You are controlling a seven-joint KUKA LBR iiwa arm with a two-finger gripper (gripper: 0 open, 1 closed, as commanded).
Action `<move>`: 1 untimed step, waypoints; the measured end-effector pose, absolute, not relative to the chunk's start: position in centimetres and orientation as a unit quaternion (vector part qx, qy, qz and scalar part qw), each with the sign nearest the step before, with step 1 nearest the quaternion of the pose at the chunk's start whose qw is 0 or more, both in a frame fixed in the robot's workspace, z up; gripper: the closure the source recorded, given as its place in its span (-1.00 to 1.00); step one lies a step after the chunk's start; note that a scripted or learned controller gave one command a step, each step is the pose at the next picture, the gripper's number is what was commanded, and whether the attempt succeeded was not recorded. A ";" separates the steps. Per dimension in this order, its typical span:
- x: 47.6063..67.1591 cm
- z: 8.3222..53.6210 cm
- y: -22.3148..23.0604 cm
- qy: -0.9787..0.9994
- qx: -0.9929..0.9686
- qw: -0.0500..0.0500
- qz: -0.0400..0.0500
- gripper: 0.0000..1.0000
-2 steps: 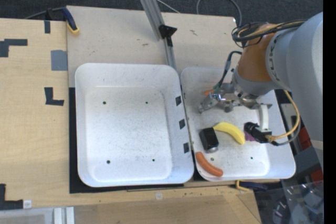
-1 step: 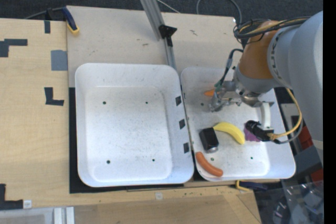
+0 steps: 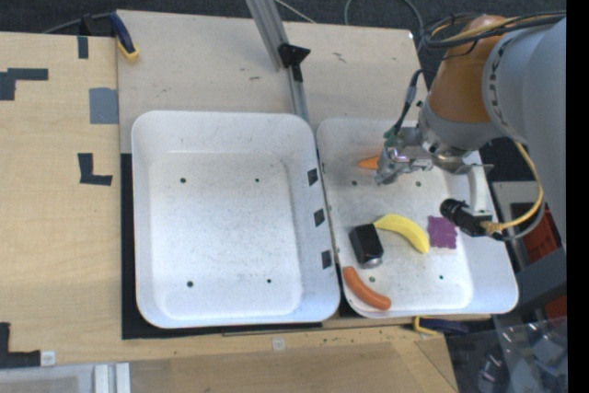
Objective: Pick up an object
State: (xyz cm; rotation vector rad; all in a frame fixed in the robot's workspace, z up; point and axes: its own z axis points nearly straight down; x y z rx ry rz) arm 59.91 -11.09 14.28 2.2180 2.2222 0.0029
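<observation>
The two-finger gripper (image 3: 394, 163) is low in the white right bin (image 3: 416, 292), just beside a small orange carrot-like piece (image 3: 369, 164). How its pincer stands, I cannot tell. It may push the piece away, because contact seems from the side only.

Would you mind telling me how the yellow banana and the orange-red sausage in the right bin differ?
The banana is yellow and curved; the sausage is orange-red and nearly straight. The banana lies mid-bin between the black block and the purple piece; the sausage lies at the right bin's front left edge. Both are elongated, lying flat, away from the gripper.
</observation>
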 end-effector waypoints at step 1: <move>59.1 19.8 -11.5 0.707 0.707 0.002 0.001 1.00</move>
